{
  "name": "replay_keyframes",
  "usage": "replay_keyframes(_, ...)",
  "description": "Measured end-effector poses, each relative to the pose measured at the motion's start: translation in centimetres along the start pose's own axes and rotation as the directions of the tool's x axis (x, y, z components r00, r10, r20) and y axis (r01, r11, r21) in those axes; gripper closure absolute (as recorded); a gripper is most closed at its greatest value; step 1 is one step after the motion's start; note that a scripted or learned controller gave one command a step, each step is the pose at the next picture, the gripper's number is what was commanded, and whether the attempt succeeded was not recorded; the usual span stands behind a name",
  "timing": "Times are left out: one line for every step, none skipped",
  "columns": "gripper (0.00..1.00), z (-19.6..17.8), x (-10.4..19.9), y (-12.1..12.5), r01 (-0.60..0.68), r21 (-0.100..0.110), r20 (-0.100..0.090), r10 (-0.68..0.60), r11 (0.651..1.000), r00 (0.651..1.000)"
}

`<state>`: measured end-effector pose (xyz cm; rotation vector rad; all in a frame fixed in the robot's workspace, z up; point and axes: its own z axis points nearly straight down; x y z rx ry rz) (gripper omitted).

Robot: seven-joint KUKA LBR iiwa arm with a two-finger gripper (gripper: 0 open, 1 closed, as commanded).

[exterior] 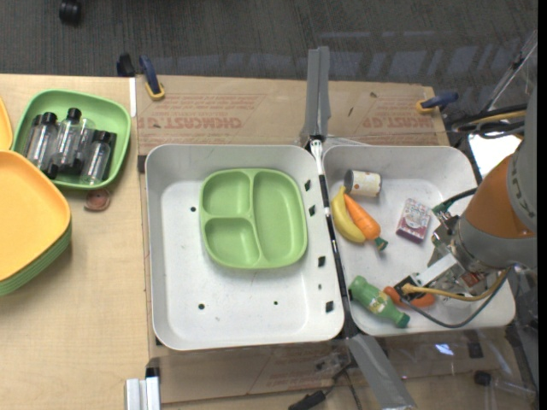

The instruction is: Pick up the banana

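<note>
1. banana (pixel 344 218): right bin (pixel 479 186), left side by the divider; long axis running near-to-far, slightly curved.
2. carrot (pixel 363 216): touching banana's right flank, crowding that side.
3. gripper (pixel 446 273): right of and nearer than banana, well apart; finger state cannot be told.
4. nearby: small can (pixel 365 183), pink packet (pixel 414 220), green bottle (pixel 379 301).
</note>
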<state>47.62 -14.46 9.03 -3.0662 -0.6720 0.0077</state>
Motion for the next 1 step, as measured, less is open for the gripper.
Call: replay_keyframes(1.0, -0.02, -1.55, 4.04, 0.046, 0.03, -0.009, -0.046, 0.998, 0.999)
